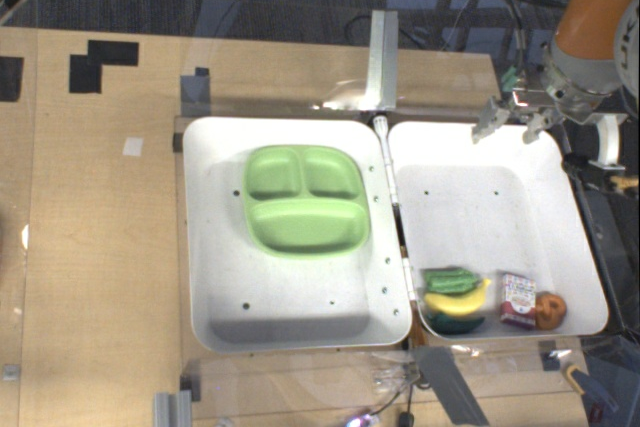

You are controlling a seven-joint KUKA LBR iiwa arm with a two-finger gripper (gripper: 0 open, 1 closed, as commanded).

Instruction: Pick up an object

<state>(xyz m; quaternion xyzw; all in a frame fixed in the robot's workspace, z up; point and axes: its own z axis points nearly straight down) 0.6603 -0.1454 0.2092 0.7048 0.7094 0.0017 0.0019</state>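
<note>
The right bin [490,205] holds a cluster along its near edge: a green vegetable [452,281] on top of a yellow banana [458,300], a small red-and-white packet [517,298], and a brown round item [549,309] beside it. My gripper [509,123] hangs over the bin's far right corner, well away from those objects. Its two fingers are spread apart with nothing between them. The arm's orange band [595,10] rises above it at the upper right.
The left bin [215,215] carries a green divided plate [304,198] in its middle. A metal post [383,65] stands at the far end of the wall between the bins. Cables lie behind the right bin.
</note>
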